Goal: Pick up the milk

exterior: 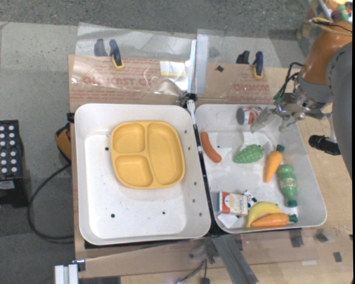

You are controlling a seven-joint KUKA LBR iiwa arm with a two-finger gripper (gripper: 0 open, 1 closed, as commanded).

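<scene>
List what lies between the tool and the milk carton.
In the camera view, a green leafy vegetable lies between the tool and the small milk carton.

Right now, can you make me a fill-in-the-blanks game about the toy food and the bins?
1. The yellow plate lies in the ____ bin.
2. The milk carton lies in the right bin, just left of the ____.
3. The green bottle lies just right of the orange ____.
4. The gripper is over the far end of the ____ bin.

Missing words: left; banana; carrot; right
</scene>
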